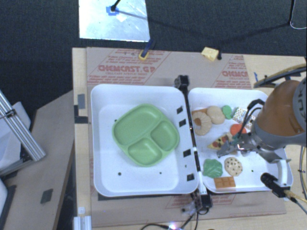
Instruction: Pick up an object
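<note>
Dark carpet bkgd, wooden bench (57, 123) w/ a cardboard sheet (158, 63) under two white bins. Foil-like square (114, 12) on the floor at top, yellow block (209, 53) at the bench's far edge.

Progress: pick not done, as far as visible. Gripper (229, 147) is low in the right bin (280, 176), tips near a multicolored pizza-slice toy (221, 141); can't tell if it's spread or pinched, too blurry/small, and nothing clearly sits in it. Nothing lifted yet, so grasp + lift both left, by my read.

Containers: left bin (103, 176) has a green divided plate (145, 134), 3 compartments, nothing in them. Right bin holds toy food: two tan cookies/bread rounds (202, 121) touching, tan bun (215, 114), small green piece (226, 111), orange-red item (236, 129) beside the wrist, green leaf (212, 167), choc-chip cookie (233, 166), orange cracker (224, 182) near the front wall. Likely target: pizza slice, just beside the gripper.
</note>
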Tool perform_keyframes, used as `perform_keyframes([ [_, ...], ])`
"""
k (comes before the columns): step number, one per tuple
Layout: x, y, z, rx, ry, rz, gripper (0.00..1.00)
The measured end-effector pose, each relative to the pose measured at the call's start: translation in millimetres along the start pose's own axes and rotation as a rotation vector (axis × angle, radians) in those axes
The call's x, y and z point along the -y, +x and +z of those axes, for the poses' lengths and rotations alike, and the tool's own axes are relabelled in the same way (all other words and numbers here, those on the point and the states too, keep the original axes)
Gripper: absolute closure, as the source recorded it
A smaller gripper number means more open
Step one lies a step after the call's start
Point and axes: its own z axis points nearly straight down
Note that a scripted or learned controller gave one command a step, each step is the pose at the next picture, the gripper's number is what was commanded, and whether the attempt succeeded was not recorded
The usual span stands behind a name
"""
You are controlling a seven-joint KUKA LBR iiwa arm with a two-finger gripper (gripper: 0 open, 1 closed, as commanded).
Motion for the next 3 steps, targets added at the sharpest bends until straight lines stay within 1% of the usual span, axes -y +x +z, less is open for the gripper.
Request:
perform_keyframes([
  [1, -0.6, 0.4, 27.1, 0.0, -0.003, 0.0, 0.0],
  [2, -1.6, -0.5, 15.1, 0.002, -0.007, 0.0, 1.0],
  [3, 2.0, -6.8, -31.1, 0.003, -0.008, 0.001, 1.0],
])
